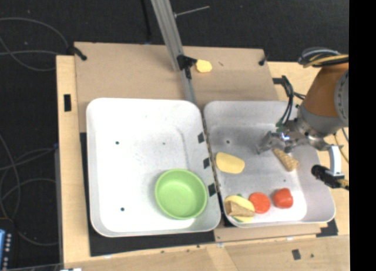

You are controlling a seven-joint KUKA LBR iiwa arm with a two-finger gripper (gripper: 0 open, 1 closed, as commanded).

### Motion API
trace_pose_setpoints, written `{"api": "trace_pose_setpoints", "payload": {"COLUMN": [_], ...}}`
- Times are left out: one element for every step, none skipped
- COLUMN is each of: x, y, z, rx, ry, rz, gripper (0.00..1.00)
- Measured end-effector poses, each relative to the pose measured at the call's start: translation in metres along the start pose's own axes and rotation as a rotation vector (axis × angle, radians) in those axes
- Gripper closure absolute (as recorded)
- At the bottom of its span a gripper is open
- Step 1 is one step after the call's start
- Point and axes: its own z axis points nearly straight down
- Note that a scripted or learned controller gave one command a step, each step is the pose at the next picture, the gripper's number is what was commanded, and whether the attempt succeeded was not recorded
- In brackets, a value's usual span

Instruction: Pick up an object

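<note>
Gripper (pixel 277 142) hung low over the right bin (pixel 247 117), near its right edge; jaw state hard to tell. A tan stick (pixel 286 160) lay just beside it. Green bowl (pixel 180 193) sat in the left bin's (pixel 129 129) near-right corner.

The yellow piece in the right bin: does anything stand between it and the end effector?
Nothing visible does. The yellow piece lies alone on the bin floor, left of the end effector, with bare white floor between them. The tan stick lies off to the right.
</note>
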Motion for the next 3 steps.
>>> {"api": "trace_pose_setpoints", "payload": {"x": [-0.001, -0.003, -0.005], "y": [0.001, 0.002, 0.003], "z": [-0.013, -0.078, -0.104], "rx": [-0.005, -0.010, -0.006], "ry": [0.000, 0.001, 0.003], "rz": [0.000, -0.002, -0.003], "gripper": [1.00, 1.00, 1.00]}}
